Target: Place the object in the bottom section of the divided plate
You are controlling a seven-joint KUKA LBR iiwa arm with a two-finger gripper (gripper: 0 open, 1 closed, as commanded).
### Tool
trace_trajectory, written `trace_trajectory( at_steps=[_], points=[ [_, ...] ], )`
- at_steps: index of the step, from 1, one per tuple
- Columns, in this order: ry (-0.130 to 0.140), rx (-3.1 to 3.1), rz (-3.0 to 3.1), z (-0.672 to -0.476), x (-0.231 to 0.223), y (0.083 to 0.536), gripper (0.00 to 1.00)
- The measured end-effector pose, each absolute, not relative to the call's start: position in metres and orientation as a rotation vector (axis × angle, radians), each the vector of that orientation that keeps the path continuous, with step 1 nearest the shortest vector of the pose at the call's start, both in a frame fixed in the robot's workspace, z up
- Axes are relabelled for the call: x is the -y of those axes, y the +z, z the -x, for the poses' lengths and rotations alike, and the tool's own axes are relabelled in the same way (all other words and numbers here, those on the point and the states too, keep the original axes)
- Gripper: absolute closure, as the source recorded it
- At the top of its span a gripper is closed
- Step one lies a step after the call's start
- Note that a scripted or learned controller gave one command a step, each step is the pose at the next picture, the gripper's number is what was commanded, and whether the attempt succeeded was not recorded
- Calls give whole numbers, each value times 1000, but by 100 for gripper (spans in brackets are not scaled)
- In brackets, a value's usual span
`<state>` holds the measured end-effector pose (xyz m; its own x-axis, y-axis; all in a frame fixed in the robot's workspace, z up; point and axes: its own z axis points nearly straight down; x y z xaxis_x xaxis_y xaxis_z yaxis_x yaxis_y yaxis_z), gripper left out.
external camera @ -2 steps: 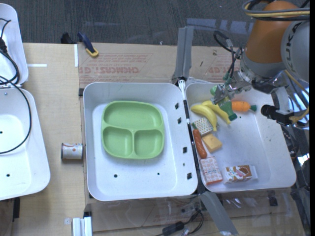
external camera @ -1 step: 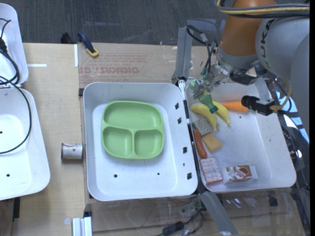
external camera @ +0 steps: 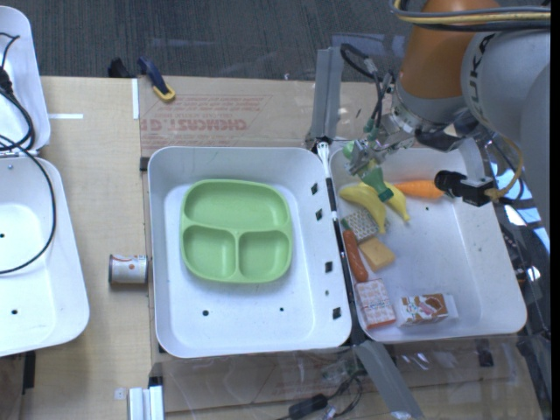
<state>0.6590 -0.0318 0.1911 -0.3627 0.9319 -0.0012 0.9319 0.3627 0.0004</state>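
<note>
Nearest, in the right bin [external camera: 490, 313]: two snack packets [external camera: 427, 307] lying flat. Beyond, cheese wedge [external camera: 377, 254], then banana [external camera: 374, 201] and carrot [external camera: 418, 190], loose for picking. Left bin: green divided plate [external camera: 236, 231], sections bare, awaiting delivery. Farthest, tool [external camera: 367, 151] hanging over the banana; spread impossible to tell.

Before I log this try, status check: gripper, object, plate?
Gripper low at right bin's far-left corner, above banana. Nothing seen between its fingers. Green divided plate in left bin, nothing on it.
</note>
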Motion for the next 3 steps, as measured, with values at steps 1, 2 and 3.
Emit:
trace_trajectory(
  at_steps=[1, 2, 3],
  points=[
    [-2, -2772, -1478, -659, -22, 191, 100],
    [-2, -2922, -1157, -659, -103, 164, 100],
    [-2, -2921, -1158, -659, -103, 165, 0]
  ],
)
